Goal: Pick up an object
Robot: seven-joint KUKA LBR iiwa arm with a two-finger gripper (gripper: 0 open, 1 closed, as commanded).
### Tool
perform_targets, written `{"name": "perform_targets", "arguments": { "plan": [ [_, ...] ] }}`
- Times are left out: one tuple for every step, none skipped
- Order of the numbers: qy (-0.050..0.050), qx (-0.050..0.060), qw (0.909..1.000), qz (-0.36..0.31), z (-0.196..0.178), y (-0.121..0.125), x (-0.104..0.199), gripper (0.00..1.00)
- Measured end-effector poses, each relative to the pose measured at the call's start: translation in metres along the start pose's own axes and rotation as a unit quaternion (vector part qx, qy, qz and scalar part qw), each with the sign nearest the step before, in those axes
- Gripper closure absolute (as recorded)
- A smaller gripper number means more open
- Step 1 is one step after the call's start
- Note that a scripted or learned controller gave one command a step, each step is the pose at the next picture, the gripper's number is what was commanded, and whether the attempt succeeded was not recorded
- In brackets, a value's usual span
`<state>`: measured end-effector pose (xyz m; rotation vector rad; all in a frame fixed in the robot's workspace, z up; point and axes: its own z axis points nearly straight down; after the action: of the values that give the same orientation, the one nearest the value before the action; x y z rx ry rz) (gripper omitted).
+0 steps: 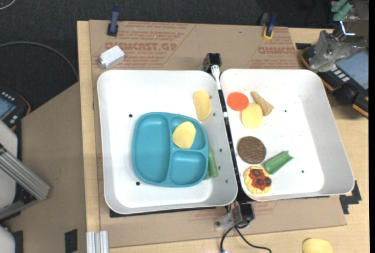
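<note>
Nearest the camera, a rounded yellow lump lies on the bench at the bottom edge, well apart from the bins. Just above it, one bundle of cable hangs where the two bins meet.

I count two white bins. The left bin holds one teal plate with three compartments. One yellow piece lies on the plate, across its upper right compartment. A second yellow piece lies on the bin floor just beyond the plate's far right corner. One green strip sits wedged between the plate's right edge and the bin wall.

The right bin holds six loose things, any of them fit for picking. One orange-red disc sits near the far left corner, with one tan cone just beside it. One pale yellow disc touches both. Nearer the camera lie one brown disc, one green piece just to its right, and one yellow slice with red spots in the near left corner.

Two blue clamps grip the far edge of the board, and one small white block lies beyond the left bin.

How my gripper stands, apart or together, I cannot tell.
</note>
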<state>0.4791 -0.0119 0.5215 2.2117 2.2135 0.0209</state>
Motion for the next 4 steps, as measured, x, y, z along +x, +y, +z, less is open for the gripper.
{"name": "perform_targets", "arguments": {
  "plan": [
    [-0.001, 0.015, 0.9999, 0.001, 0.110, -0.002, 0.010, 1.00],
    [0.001, 0.000, 1.0000, -0.002, -0.021, 0.004, 0.040, 1.00],
    [-0.001, 0.014, 0.9999, 0.002, 0.079, -0.002, 0.034, 1.00],
    [-0.002, 0.002, 1.0000, 0.005, -0.020, 0.001, -0.039, 1.00]
  ]
}}
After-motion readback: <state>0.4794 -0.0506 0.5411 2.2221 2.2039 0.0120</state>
